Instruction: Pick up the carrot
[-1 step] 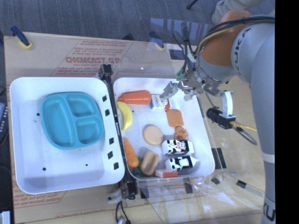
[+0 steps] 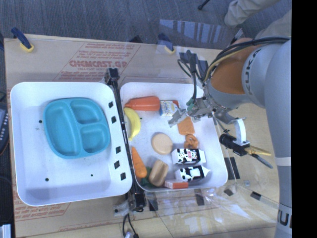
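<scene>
Overhead, camera view:
Left bin: shallow white bin (image 2: 29, 182) holding a blue plastic divided plate (image 2: 77, 127).
Right bin: shallow white bin (image 2: 148, 90) holding toy foods — a long orange carrot (image 2: 139, 163) along the left wall near the front, a yellow banana (image 2: 132, 122), an orange-red sausage (image 2: 143, 103), a round tan biscuit (image 2: 162, 143), two cow-print milk cartons (image 2: 190, 163).
Gripper: two-finger gripper (image 2: 182, 114) low over the right bin's back right, well apart from the carrot; finger spread cannot be told.
</scene>
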Controlling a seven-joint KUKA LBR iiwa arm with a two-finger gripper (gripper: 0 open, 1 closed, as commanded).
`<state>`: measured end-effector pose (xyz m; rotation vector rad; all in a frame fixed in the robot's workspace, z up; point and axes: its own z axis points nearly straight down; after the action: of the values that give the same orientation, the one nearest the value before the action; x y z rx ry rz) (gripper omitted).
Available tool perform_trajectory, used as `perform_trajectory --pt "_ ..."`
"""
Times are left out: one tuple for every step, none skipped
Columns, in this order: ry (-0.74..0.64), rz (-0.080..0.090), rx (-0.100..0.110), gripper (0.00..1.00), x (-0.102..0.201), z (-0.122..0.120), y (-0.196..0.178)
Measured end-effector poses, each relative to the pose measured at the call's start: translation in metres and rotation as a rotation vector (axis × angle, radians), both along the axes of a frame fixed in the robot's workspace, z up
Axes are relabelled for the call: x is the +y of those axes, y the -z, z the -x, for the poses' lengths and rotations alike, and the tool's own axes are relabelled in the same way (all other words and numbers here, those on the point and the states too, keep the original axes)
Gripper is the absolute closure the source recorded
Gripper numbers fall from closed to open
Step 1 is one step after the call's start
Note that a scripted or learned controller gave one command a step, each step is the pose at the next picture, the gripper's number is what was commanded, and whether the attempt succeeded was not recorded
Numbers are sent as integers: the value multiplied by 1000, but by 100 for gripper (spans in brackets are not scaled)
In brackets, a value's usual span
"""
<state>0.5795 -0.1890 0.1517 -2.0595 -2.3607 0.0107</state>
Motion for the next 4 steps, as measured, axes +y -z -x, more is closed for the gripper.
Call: perform_trajectory --pt "-160 -1 -4 0 -20 -24 60" --pt "-168 2 -2 100 -20 -25 48" --pt "-159 2 -16 100 51 -20 -26" --pt "-253 8 -19 100 17 45 -158"
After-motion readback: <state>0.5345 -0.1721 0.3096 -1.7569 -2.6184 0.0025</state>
